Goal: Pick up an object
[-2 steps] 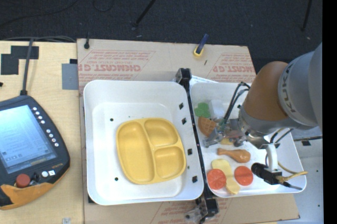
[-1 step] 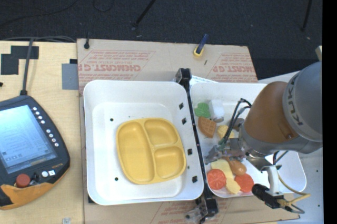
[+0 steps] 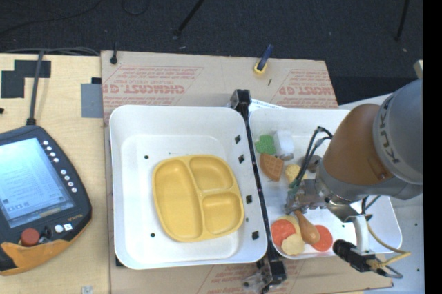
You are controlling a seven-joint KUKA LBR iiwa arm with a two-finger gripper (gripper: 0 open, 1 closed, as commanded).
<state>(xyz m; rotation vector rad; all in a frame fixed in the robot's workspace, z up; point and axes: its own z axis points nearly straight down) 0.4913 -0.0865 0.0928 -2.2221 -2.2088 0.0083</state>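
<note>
The arm [image 3: 366, 148] is in over the right bin [image 3: 387, 230], wrist low, and the gripper [image 3: 302, 199] sits above the cluster of toy food near the bin's front edge. Whether it is wide, narrow or holding anything, I cannot tell; the wrist hides that. Just below it lies the drumstick [image 3: 311, 227], angled across a red tomato piece [image 3: 282, 229] with a pale yellow piece [image 3: 293, 244] touching it. Toward the bin's left wall sit the waffle [image 3: 272, 166], a green piece [image 3: 266, 145] and a white block [image 3: 284, 142]. The left bin [image 3: 131, 141] carries the yellow divided tray [image 3: 197, 197]. The danger, I'd say, is crowding: these front pieces touch, so a close could catch two at once or skid off the drumstick's rounded side and knock it away
</note>
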